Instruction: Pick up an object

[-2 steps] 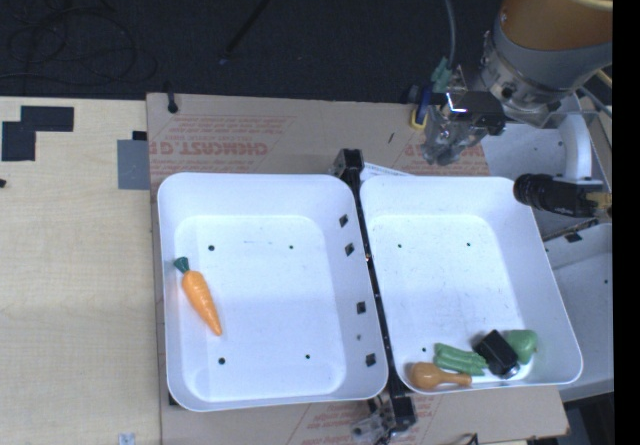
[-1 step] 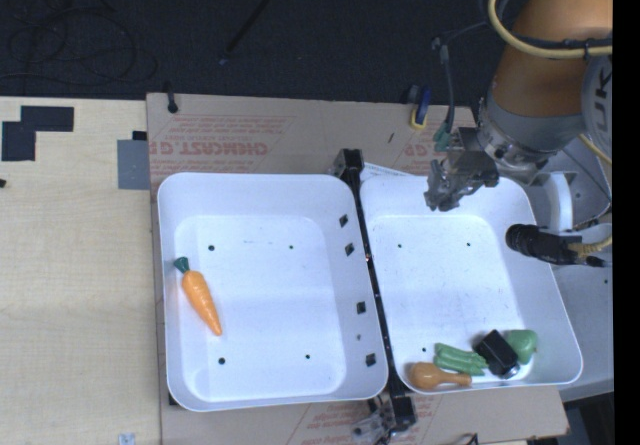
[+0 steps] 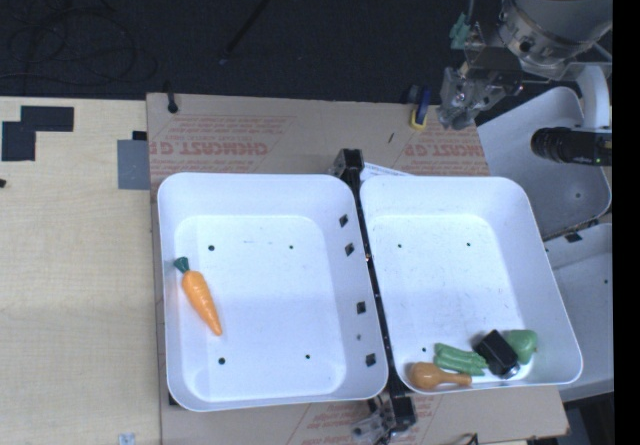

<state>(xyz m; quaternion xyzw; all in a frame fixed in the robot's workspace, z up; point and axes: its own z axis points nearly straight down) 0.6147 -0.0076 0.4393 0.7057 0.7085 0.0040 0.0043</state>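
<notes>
the claw is parked up above the far edge of the right bin, over the cardboard sheet at the back of the counter, nothing between its fingers that i can see, and honestly can't tell if it's open or closed. orange carrot lies near the left wall of the left bin. the right bin's near right corner has a black block, green pieces and a tan pear-shaped thing bunched together.
</notes>
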